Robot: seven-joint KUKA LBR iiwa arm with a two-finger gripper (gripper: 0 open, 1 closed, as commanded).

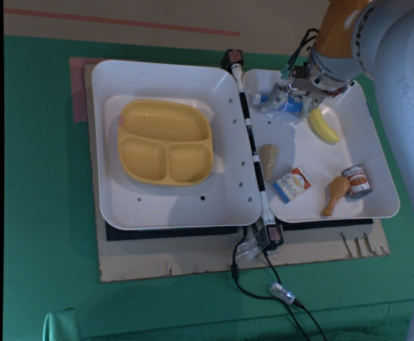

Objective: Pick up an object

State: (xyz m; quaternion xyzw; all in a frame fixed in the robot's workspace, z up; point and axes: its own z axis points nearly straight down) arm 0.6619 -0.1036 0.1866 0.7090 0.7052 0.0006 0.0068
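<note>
A yellow plastic plate with 3 compartments is lying flat in the left shallow white bin, near its middle. A black-and-white striped strip is running between the 2 bins, touching the right white bin. Both are sitting on a brown cardboard sheet over a green cloth. A black cable is trailing forward off the cardboard.

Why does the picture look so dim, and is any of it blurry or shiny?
In the camera view, light is low and uneven: the right bin looks greyer than the left bin; soft shadows sit under the yellow tray and along the bins' lower edges; the gripper area looks smeared; the small can is too soft to read; no strong glare.
</note>
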